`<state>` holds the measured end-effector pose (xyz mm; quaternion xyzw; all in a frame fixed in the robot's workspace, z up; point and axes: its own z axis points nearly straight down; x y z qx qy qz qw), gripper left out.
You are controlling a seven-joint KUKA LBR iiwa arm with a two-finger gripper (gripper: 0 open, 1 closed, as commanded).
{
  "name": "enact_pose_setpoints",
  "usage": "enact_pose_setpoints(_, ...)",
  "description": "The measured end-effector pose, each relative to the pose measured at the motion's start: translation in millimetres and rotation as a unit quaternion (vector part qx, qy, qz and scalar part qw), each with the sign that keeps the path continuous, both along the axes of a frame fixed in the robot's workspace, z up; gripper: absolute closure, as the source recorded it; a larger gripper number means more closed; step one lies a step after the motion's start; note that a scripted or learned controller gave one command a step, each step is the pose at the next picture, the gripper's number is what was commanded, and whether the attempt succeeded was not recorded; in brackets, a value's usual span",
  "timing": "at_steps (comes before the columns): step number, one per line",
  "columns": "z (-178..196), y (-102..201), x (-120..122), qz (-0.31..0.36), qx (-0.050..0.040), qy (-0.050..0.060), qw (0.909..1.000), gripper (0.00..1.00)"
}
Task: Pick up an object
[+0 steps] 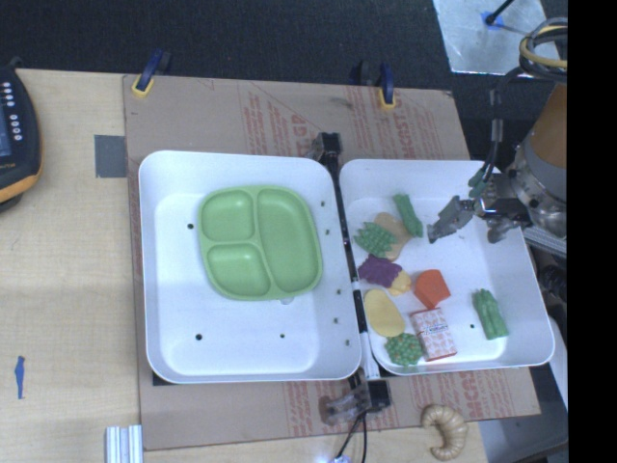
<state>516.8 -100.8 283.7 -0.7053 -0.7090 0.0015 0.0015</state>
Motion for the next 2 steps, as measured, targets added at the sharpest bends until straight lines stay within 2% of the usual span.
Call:
enact_pose_setpoints(1, -90, -39, 32, -0.001, -0.0007, 0.002, 1.0000, 0.00)
enact_pose_setpoints(2, -198, -20, -29, -0.001, 0.0019, 0.005, 1.0000, 0.00)
